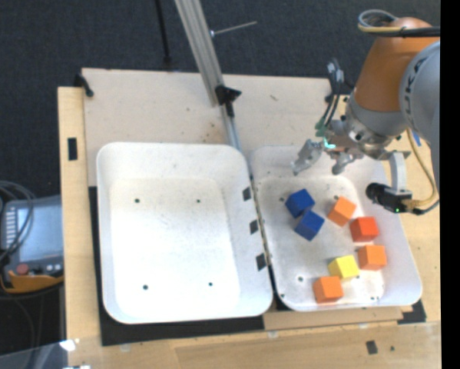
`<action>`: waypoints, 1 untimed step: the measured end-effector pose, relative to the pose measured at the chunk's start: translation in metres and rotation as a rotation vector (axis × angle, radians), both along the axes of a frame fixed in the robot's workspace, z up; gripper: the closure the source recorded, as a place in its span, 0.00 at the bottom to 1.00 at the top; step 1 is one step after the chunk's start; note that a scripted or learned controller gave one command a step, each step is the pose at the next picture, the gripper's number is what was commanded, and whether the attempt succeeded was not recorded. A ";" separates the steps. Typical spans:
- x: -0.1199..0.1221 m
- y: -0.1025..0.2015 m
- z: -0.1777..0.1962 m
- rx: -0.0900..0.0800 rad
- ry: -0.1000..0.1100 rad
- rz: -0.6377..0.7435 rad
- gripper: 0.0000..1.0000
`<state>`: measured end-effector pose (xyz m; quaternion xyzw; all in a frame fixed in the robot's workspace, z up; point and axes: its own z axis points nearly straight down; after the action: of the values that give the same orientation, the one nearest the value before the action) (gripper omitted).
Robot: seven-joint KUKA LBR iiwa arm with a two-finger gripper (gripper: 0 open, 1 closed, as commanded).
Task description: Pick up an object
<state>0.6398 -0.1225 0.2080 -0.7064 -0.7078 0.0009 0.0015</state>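
The right bin (285, 174) holds several small blocks: two blue ones (299, 202) (309, 224) near its middle, orange ones (341, 211) (364, 228) (372, 257) (329, 288) to the right and front, and a yellow one (343, 267). My gripper (322, 159) hangs over the bin's far edge, above and behind the blue blocks. Its two grey fingers (306, 157) are spread apart with nothing between them. The orange-banded arm comes in from the upper right.
The left bin (176, 229) sits beside the right one on the wooden bench. A slanted aluminium pole (203, 48) rises from behind the bins' shared edge. A black cable and connector (391, 196) hang by the right bin's far right rim.
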 end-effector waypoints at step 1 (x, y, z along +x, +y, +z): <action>0.001 0.000 0.003 -0.001 -0.004 0.001 0.00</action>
<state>0.6408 -0.1226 0.2106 -0.7060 -0.7082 -0.0001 -0.0005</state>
